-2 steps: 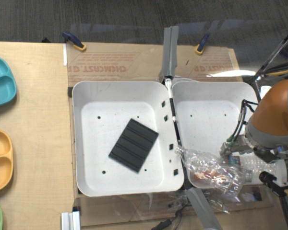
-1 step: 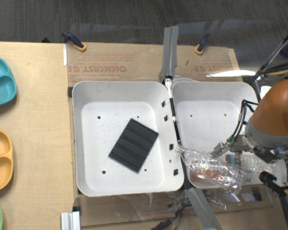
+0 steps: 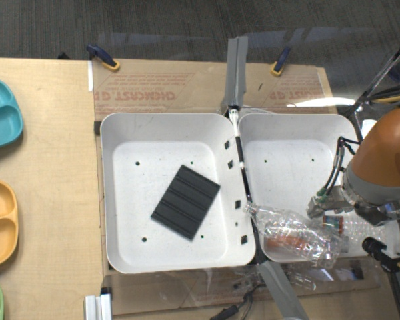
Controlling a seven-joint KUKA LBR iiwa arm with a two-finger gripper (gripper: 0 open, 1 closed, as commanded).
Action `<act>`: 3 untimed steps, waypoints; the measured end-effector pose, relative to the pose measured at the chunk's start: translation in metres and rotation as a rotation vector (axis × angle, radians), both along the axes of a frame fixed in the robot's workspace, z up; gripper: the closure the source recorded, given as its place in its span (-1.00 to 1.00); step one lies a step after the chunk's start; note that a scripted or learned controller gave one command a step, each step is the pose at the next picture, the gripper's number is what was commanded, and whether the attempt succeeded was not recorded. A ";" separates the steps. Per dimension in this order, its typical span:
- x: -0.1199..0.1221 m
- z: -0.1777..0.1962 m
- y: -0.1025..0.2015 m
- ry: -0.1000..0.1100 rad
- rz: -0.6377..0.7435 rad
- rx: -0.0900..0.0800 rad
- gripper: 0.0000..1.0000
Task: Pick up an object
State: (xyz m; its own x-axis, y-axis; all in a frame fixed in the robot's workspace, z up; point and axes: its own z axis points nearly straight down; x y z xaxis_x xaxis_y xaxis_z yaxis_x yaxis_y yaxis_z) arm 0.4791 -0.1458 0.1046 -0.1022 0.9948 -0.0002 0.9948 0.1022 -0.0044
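Cardboard [image 3: 187, 89] reads reversed "CHEMCAST GP"; gripper [image 3: 327, 209] state unclear beside the clear bag [image 3: 293, 235].

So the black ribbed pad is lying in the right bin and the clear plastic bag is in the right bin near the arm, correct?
Not quite. The camera view shows the black ribbed pad lying in the left bin, not the right one. The clear plastic bag is indeed in the right bin, near the arm.

We can't make out the gripper [image 3: 328, 211] fingers, lost under the wrist against the clear plastic bag [image 3: 295, 235] just beside them. The bag's contents blur red. Behind the gripper, the arm [image 3: 385, 159] runs off frame.
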 end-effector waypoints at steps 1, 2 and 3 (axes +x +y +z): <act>0.000 0.000 0.000 0.000 -0.001 0.000 -1.00; 0.029 -0.005 -0.060 0.000 -0.125 0.000 -1.00; 0.023 0.012 -0.059 -0.002 -0.284 -0.001 -1.00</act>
State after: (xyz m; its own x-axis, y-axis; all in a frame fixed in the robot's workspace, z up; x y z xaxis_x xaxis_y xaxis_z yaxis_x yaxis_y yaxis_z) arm 0.5023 -0.2045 0.1162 0.1806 0.9835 -0.0012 0.9835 -0.1807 -0.0026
